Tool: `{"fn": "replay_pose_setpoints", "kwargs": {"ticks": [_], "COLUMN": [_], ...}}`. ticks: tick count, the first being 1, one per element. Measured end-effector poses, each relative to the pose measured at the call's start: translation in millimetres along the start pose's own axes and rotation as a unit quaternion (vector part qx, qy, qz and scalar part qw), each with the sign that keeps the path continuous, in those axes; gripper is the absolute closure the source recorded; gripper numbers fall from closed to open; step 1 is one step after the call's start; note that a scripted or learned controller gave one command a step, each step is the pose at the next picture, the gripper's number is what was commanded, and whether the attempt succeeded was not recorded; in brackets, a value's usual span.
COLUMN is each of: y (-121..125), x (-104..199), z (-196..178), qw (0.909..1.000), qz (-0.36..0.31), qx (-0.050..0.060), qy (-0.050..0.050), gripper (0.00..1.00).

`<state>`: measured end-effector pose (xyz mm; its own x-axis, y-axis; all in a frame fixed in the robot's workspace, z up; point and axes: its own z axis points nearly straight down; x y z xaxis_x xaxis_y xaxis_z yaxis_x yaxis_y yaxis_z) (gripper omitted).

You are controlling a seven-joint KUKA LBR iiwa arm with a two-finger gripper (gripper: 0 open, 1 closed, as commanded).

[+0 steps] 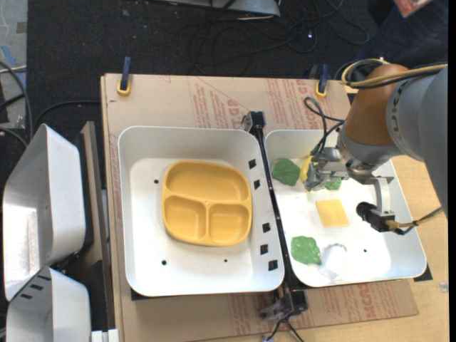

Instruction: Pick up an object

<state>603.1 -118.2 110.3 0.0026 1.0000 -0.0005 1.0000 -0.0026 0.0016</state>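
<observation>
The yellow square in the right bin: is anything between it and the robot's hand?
Nothing visible lies between them. The yellow square sits flat on the bin floor, just below the gripper in the camera view. A green piece lies to the gripper's left and another green piece nearer the bin's front, both off that line.

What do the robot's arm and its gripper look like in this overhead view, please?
The arm is a thick, rounded grey body with a broad orange band above the wrist. Black cables loop around the orange section and run down towards the tool. The gripper is a small, boxy metallic-grey assembly with dark parts. No lettering or markings are legible on it.
</observation>
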Motion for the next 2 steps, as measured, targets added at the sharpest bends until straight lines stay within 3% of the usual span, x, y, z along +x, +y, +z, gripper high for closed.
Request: {"fn": "replay_pose_setpoints", "kwargs": {"ticks": [1, 2], "y": [3.2, 4.4], "x": [0.5, 0.5], "z": [-63.9, -92.3], "qw": [1.0, 1.0], "qz": [-0.003, -0.003], "qx": [-0.002, -0.002], "qy": [0.0, 0.0], "gripper": [1.0, 1.0]}}
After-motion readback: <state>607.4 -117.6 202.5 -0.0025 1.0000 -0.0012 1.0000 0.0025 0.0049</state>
